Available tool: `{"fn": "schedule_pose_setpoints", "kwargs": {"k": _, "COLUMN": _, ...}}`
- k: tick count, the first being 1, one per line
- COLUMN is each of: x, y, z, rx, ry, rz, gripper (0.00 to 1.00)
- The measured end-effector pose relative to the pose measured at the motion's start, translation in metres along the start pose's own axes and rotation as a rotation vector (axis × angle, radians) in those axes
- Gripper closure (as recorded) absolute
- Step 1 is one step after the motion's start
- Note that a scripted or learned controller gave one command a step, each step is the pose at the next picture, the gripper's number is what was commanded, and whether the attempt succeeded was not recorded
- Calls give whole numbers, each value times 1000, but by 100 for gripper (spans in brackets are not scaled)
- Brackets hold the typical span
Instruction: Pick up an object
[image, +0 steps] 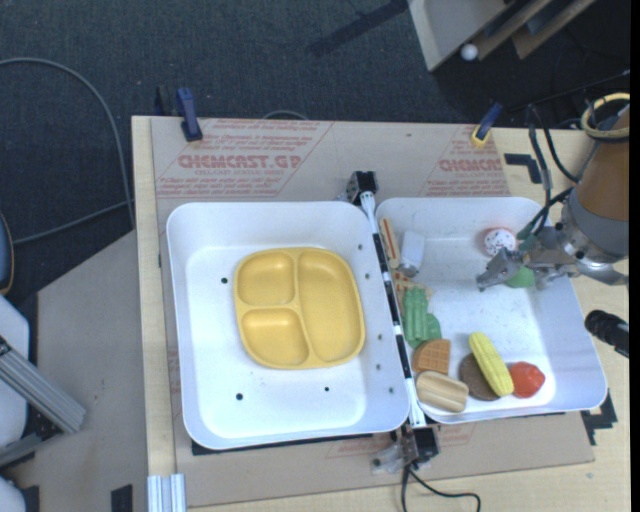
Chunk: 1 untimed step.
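My gripper (508, 270) hangs low over the upper right part of the right bin (560, 330), reaching in from the right. A small green object (522, 279) shows right beneath its tip; whether it is held cannot be made out. A white and red ball (498, 240) lies just up and left of the gripper. Along the bin's left and front sides lie a pale cup (411, 250), a green leafy toy (420, 318), an orange waffle (432, 355), a bread roll (442, 391), a yellow corn cob (490, 362) on a brown disc (474, 381), and a red tomato (527, 378).
The left bin (200, 340) holds a yellow divided plate (298, 305) in its middle. A black divider rail (385, 280) runs between the two bins. Blue clamps (186, 112) grip the board's far edge. Cables hang by the arm at the right.
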<state>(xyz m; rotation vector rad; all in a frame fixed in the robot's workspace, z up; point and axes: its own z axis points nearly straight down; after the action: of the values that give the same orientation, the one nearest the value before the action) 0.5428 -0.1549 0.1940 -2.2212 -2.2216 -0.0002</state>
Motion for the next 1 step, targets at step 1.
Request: {"fn": "schedule_pose_setpoints", "kwargs": {"k": 1, "x": -1, "y": -47, "z": 79, "rx": 1, "ry": 0, "rz": 1, "gripper": 0}}
